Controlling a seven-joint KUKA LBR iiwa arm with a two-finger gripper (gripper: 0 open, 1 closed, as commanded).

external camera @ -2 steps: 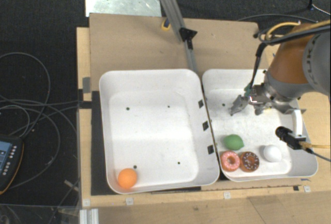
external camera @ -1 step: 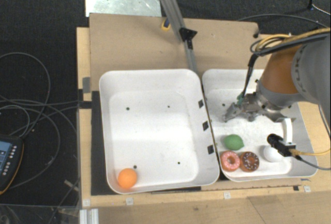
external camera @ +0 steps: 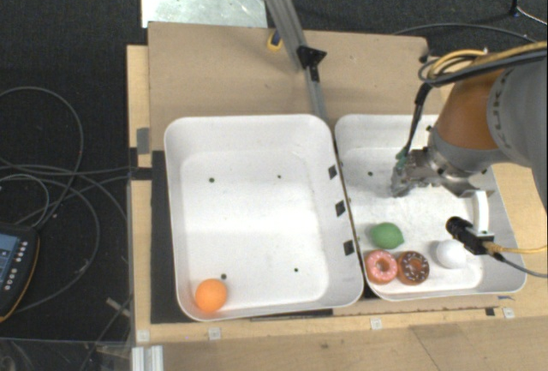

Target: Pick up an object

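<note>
Gripper (external camera: 402, 182) above green ball (external camera: 386, 234), 2 donuts (external camera: 396, 266)

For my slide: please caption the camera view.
Hand above right bin, near green object, two donuts and white ball.

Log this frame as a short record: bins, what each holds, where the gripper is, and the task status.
left bin: orange ball in near-left corner
right bin: green object, pink-frosted doughnut, chocolate doughnut, white ball, all along the near side
doughnuts: side by side, touching or nearly so
gripper: over the middle of the right bin, apart from all objects
arm: reaches in from the right
task status: nothing seen between the gripper's fingers; no object lifted yet
</note>
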